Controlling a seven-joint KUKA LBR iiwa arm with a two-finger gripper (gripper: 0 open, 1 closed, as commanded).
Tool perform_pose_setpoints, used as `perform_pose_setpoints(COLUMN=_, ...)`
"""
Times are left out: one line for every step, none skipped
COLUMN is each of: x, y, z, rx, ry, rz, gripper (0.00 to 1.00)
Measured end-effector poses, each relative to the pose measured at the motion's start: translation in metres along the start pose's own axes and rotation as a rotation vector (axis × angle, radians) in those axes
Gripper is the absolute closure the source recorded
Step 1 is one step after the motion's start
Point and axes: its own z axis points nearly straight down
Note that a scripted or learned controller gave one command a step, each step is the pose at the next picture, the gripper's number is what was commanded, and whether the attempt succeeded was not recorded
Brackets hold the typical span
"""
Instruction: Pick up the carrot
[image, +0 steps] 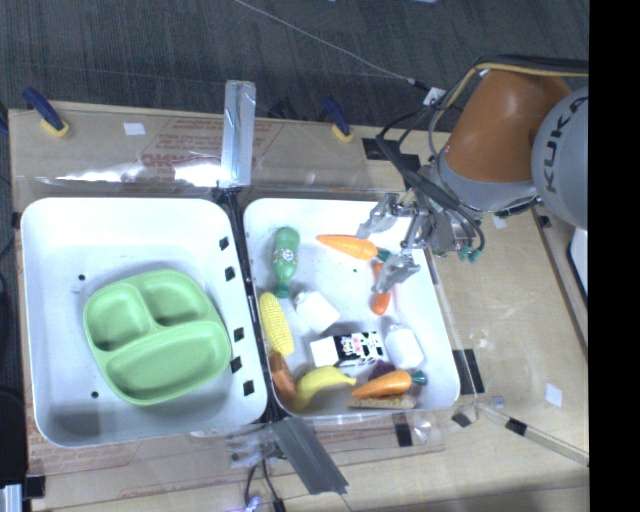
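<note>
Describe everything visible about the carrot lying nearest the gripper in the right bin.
The carrot is a smooth orange toy, plastic by its look, tapering to a point toward the view's left, its thick end toward the gripper. It lies flat and slightly slanted on the floor of the right bin, near the far wall. The thick end sits right beside the fingers; whether they touch it cannot be told. Nothing else touches it.

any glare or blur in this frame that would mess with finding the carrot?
Camera view: the carrot is sharp and evenly lit on the right bin; glare sits on the tape strip above the bins; the gripper looks slightly soft.
</note>
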Motion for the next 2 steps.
perform_pose_setpoints(x=-0.025, y=-0.027, z=0.081, rx=-0.003, ry=0.006, rz=0.152, gripper=0.00)
perform_pose_setpoints(x=-0.054, y=-0.007, z=0.136, rx=-0.004, ry=0.003, rz=0.115, gripper=0.00)
